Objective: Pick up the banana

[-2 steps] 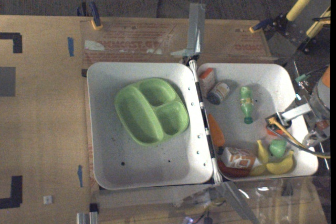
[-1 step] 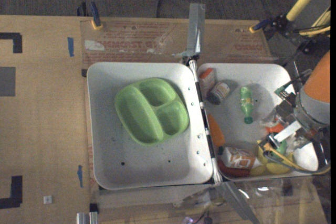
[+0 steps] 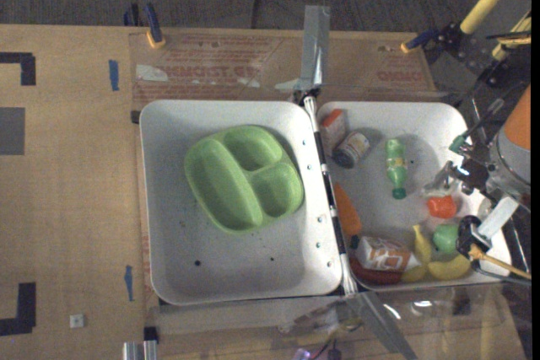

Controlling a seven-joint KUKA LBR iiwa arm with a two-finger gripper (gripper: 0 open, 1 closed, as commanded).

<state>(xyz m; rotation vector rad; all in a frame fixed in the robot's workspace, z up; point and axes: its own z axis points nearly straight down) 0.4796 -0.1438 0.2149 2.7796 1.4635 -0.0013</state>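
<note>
Yellow curved banana (image 3: 445, 269) lies in the lower right corner of the right-hand shallow white bin (image 3: 422, 115), touching a round green fruit (image 3: 445, 237). The grey arm's gripper (image 3: 449, 174) sits near a small red object (image 3: 440, 206); whether it is parted or closed cannot be told.

The yellow banana (image 3: 447, 269) lies flat, curved, along the lower edge of the right-hand bin (image 3: 405, 120), near its corner.
</note>
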